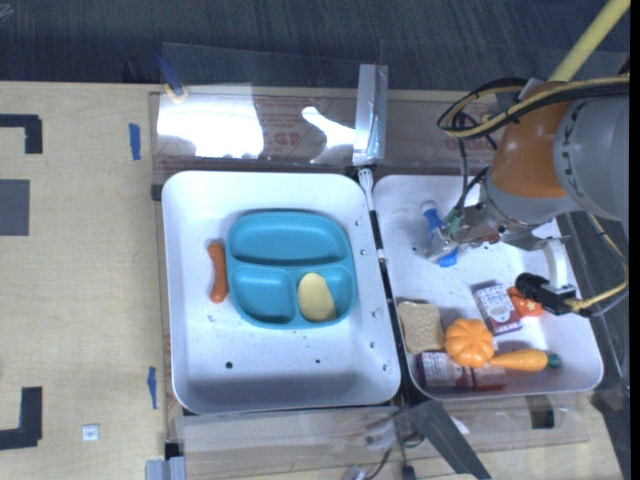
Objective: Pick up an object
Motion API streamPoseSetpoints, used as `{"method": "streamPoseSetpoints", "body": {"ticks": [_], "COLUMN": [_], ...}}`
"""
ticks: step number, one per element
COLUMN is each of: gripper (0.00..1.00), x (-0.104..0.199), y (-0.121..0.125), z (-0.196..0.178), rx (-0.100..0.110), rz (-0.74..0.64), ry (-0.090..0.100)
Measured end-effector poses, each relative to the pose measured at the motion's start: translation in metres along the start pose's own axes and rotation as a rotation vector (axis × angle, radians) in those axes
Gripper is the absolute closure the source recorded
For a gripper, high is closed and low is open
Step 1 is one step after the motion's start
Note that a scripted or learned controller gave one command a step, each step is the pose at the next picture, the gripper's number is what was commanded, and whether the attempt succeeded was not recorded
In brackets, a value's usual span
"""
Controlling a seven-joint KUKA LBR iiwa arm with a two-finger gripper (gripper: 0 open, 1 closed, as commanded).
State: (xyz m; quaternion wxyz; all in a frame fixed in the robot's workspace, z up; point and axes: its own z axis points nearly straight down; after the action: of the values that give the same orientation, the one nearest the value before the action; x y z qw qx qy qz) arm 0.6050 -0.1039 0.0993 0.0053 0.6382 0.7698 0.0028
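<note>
Hovering low in the right bin (590, 368), gripper (447, 240), finger state indiscernible, nothing visibly lifted; pumpkin (469, 340) untouched.

Bright even overhead light, strong glare on clear panel (262, 126), slightly soft focus

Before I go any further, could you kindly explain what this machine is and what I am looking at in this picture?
One camera looks down at a slant on a bench with two shallow white bins. The grey arm with an orange band enters from the right; its tool hangs over the right bin, by something small and blue. The left bin holds a blue divided tray with a yellow piece in one compartment, and an orange sausage-like toy beside it. The right bin holds a small pumpkin, a carrot, a bread slice and packets.
</note>
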Motion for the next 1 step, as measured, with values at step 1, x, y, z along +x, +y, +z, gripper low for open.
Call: {"method": "streamPoseSetpoints", "body": {"ticks": [1], "gripper": [1.00], "x": [0.0309], "y": [0.0192], "z": [-0.0901], "rx": [0.001], "rz": [0.029], "ry": [0.003]}}
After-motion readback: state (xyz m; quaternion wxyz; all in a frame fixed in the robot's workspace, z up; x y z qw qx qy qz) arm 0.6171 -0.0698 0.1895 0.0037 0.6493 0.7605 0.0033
